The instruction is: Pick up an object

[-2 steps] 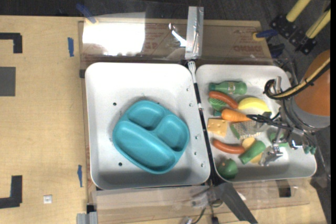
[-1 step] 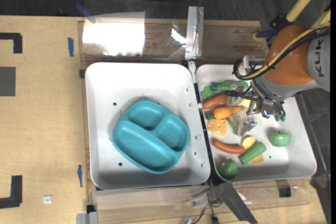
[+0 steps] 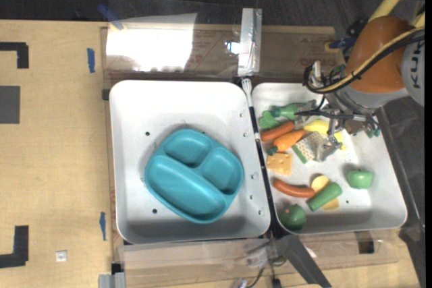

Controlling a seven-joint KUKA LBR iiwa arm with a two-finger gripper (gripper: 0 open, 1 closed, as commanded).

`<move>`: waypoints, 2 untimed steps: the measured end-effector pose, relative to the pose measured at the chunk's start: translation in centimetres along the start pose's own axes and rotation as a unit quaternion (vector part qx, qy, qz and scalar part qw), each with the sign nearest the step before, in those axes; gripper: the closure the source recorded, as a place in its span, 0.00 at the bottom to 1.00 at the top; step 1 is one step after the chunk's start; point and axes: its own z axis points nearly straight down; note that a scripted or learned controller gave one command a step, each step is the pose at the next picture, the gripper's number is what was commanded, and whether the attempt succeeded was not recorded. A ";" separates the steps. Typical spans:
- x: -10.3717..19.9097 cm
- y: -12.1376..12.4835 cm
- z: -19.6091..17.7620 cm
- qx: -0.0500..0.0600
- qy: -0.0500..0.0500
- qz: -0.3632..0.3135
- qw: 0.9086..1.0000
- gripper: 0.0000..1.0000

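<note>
The right bin [image 3: 388,209] holds several toy foods. Two orange carrots [image 3: 283,135] lie at its upper left beside a green pepper [image 3: 282,112]. A yellow piece [image 3: 316,125] sits just right of them. My gripper [image 3: 329,140] is low in this bin, over a grey speckled object [image 3: 312,145] and next to the yellow piece. Nothing can be seen held in it. Closer to the front lie a cheese wedge [image 3: 279,162], a red sausage [image 3: 293,189], a green cucumber [image 3: 325,195] and a green lump [image 3: 360,178].
The left bin [image 3: 128,104] contains a teal divided plate [image 3: 194,174]. A round green piece [image 3: 293,216] rests at the right bin's front left corner. The arm's orange band [image 3: 378,54] and cables hang over the right bin's back edge.
</note>
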 end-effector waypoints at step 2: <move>-1.4 5.2 -1.3 0.003 -0.006 -0.083 0.997 1.00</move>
